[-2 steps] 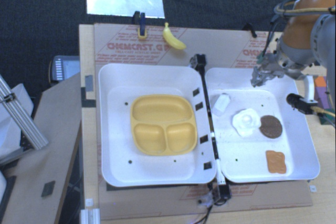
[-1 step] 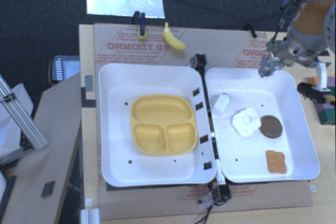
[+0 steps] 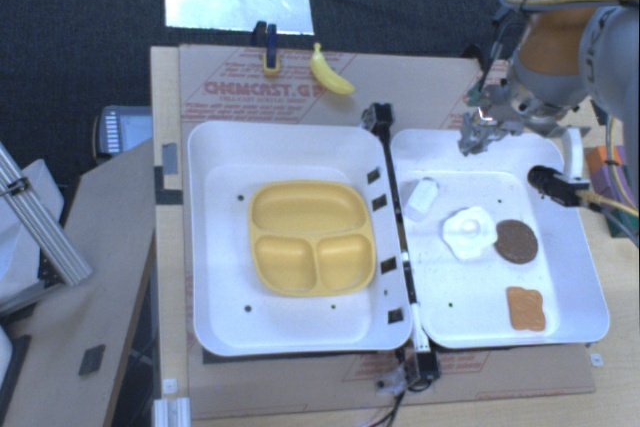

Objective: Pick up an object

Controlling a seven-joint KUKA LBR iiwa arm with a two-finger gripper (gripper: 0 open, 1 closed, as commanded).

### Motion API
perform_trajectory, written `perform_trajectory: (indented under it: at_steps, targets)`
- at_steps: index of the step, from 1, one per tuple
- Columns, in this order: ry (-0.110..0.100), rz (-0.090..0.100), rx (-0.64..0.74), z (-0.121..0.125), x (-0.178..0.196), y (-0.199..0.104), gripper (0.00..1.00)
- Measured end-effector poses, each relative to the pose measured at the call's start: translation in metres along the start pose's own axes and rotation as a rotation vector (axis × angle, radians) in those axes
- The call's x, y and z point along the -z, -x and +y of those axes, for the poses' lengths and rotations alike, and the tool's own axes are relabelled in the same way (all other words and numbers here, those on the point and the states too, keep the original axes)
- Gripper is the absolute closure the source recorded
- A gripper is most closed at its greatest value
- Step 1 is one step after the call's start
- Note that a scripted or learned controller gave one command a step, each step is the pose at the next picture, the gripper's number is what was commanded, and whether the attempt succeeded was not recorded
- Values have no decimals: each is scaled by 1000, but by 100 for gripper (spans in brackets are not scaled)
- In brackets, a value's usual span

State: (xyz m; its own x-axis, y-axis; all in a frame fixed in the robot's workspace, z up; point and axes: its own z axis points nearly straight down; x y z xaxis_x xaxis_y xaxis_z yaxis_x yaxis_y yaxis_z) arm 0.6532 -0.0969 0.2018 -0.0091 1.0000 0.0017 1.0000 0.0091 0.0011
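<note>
Fingers (image 3: 478,137) state unclear, too small/blurred; nothing seen held; hover over right bin (image 3: 580,255) back edge.

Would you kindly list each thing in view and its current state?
gripper: above the right bin's far edge
yellow tray: flat in the left bin
fried egg: flat in the right bin
brown patty: flat, beside the egg
toast: flat, near corner
banana: outside the bins
</note>
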Motion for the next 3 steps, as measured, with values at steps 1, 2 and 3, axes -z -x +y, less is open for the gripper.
perform_trajectory:
  at_steps: [1,2,3]
  targets:
    - [0,0,1,-7,9,-62,100]
    - [-1,0,1,-25,18,-110,100]
    - [1,0,0,-29,17,-171,100]
